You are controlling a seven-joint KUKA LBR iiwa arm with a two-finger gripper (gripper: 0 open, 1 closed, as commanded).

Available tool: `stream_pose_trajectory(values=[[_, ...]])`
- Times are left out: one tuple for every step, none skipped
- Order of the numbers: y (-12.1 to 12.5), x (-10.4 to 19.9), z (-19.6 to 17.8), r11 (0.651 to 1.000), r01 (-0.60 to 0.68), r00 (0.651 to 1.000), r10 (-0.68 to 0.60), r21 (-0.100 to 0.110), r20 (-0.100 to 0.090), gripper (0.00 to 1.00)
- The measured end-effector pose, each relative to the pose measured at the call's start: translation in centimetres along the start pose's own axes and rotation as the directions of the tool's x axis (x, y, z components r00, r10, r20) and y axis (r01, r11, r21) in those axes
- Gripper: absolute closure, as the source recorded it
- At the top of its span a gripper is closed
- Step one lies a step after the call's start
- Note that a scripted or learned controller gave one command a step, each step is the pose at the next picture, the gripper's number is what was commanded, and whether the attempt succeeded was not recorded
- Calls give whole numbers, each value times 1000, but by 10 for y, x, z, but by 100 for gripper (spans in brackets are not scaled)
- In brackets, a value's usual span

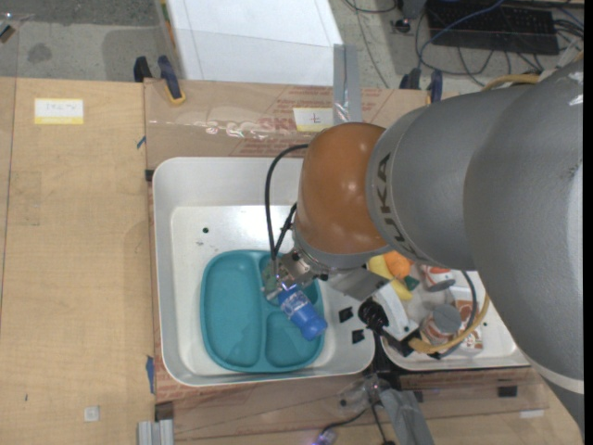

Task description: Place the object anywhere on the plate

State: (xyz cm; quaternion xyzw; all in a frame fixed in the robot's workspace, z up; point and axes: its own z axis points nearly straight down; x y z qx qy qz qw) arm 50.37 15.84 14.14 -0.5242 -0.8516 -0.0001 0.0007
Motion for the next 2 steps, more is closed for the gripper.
stream_pose_trajectory(values=[[-6, -25, -39, 918, 398, 918, -398, -4, 3, 100], [-6, -25, -39, 917, 398, 917, -398, -4, 3, 0]])
